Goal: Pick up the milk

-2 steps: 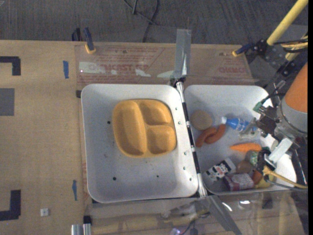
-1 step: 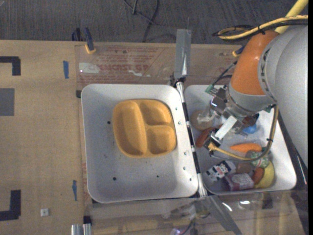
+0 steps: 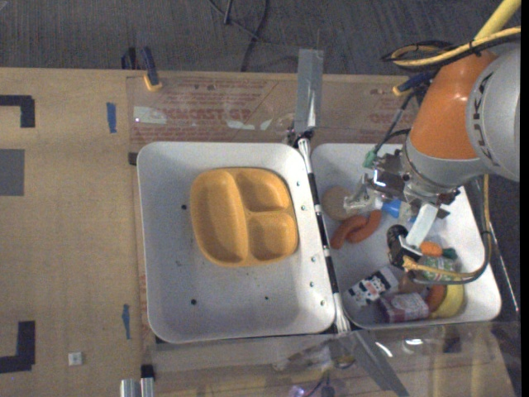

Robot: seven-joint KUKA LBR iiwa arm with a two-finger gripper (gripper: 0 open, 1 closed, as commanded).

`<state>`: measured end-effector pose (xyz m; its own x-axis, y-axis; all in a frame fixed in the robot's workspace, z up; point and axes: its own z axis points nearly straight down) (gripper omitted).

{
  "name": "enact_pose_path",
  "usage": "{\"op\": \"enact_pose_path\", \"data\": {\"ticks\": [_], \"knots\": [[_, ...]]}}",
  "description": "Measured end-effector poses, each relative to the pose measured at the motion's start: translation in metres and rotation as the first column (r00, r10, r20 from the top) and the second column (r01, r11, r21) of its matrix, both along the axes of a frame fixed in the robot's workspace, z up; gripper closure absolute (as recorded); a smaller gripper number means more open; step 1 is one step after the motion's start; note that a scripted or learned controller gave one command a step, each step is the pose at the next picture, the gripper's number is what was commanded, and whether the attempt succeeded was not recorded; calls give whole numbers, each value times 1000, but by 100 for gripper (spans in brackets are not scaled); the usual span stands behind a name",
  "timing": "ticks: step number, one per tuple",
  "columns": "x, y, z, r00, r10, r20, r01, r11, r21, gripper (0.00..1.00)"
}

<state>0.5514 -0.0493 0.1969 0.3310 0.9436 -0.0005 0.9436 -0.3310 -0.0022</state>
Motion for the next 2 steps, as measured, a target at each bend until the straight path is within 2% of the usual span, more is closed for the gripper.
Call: {"op": "enact_pose_path", "data": {"ticks": [1,2], "knots": [[26,28,-12,988,-157,1,157,988,-1,0],[27,30,-2,988,-154,0,154,988,-1,100]]}}
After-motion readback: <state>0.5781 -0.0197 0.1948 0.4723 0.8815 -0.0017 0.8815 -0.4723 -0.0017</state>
